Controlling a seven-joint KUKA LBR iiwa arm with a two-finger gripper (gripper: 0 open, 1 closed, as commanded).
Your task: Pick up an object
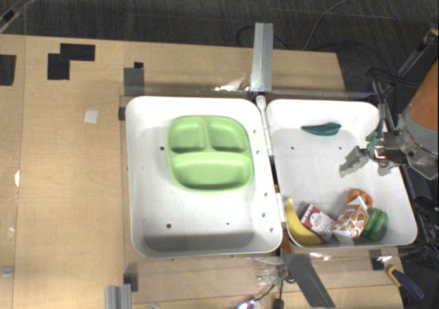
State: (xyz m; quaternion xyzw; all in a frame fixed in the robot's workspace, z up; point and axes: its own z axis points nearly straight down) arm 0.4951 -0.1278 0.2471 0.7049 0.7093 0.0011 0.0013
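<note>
Crowding the right bin's (302,119) near edge are a banana (296,224), two small cartons (336,221) and a green vegetable (375,224). Above them hangs the tool (368,161), fingers spread and empty. Farther back lies a dark green pepper (321,129); a green divided plate (208,150) fills the left bin (147,184).

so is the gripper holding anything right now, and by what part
Nothing is held: the gripper is open over bare floor of the right bin, apart from the food items.
</note>
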